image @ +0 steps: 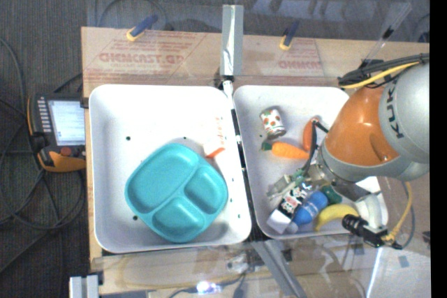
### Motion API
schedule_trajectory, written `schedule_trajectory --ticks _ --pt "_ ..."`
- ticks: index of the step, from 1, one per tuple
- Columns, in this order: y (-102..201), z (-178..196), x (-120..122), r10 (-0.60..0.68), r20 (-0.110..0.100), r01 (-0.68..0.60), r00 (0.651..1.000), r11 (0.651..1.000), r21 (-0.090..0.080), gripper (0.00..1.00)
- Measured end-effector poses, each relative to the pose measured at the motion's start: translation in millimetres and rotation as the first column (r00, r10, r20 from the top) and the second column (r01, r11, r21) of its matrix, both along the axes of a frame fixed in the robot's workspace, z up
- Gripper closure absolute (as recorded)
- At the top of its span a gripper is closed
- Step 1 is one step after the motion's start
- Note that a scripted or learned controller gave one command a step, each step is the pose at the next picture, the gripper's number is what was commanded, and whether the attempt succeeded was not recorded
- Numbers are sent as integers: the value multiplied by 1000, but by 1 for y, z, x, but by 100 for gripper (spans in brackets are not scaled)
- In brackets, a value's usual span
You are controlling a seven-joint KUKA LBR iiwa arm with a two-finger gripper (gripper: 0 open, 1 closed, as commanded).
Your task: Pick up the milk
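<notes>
Camera view from above shows two shallow white bins set side by side on the table, and the arm [380, 132] is seen reaching in from the right over the right bin [251, 171]. The milk [291, 203] — a small carton with a black-and-white cow pattern — is found at the near side of that bin, lying tilted, with a blue bottle [309, 209] touching it on the right and a banana [336, 214] just beyond that. The gripper [302, 181] is poised directly over the carton, though whether its fingers are apart or together cannot be told, since the wrist hides much of them. A carrot [288, 150] and a small patterned can [273, 122] lie farther back in the same bin, and a teal divided plate [177, 192] sits in the left bin [105, 171]. The carton is judged to be light and fairly stiff, probably a toy, with smooth faces that may slip. It would best be taken across its two flat, narrower sides — away from the bottle pressed against it.
</notes>
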State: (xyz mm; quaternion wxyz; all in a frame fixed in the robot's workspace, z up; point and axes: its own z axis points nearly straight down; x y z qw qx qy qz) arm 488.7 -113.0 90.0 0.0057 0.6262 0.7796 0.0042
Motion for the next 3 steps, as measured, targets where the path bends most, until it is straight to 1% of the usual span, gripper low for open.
schedule_trajectory --ticks 1,2,3 --pt "-1 11 3 -1 9 2 1000 1000 -2 100" --pt "-1 10 1 -1 2 1 1000 1000 0 0" --pt "10 0 -1 -10 1 10 1000 1000 -6 0"
